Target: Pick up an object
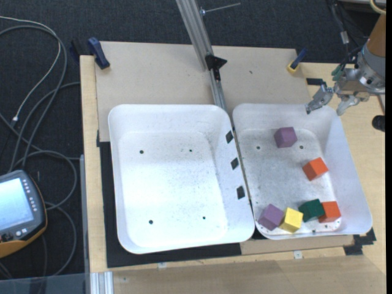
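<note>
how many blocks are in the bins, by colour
purple blocks: 2, one near the far side of the right bin, one at its near edge
orange blocks: 2, one mid-bin, one in the near right corner
yellow block: 1
green block: 1
total: 6, all in the right bin

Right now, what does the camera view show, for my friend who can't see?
A robot gripper hangs open above the right bin's far edge. Inside lie six blocks: two purple, two orange, one yellow, one green.
</note>
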`<state>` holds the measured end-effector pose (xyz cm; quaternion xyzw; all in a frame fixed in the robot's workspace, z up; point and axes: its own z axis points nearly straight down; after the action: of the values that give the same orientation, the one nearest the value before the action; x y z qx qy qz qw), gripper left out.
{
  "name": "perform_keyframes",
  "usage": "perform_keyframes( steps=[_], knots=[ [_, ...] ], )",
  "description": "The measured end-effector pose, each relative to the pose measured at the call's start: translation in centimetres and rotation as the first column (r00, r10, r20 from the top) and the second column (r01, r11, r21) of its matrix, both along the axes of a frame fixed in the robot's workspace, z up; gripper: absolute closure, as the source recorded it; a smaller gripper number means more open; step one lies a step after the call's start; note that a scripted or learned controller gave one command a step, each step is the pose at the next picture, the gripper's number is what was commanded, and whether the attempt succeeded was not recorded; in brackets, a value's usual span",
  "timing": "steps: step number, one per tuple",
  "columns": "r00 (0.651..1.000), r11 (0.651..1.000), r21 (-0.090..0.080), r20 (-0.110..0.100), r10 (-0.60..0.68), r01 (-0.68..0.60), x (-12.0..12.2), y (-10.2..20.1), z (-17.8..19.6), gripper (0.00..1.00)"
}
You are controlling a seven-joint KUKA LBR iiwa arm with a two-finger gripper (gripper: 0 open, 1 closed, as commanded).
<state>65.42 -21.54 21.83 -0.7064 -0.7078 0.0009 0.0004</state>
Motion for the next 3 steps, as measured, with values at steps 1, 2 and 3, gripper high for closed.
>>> perform_keyframes(
  steps=[1, 2, 3],
  knots=[
    [1.0, 1.0, 0.004, 0.005, -0.002, 0.002, -1.2, 2.4, -11.0, 0.0],
    [1.0, 1.0, 0.003, 0.002, 0.002, -0.002, -0.9, 5.6, -11.7, 0.0],
    [1.0, 1.0, 0.003, 0.003, 0.0, 0.0, -0.9, 5.4, -10.7, 1.0]
  ],
)
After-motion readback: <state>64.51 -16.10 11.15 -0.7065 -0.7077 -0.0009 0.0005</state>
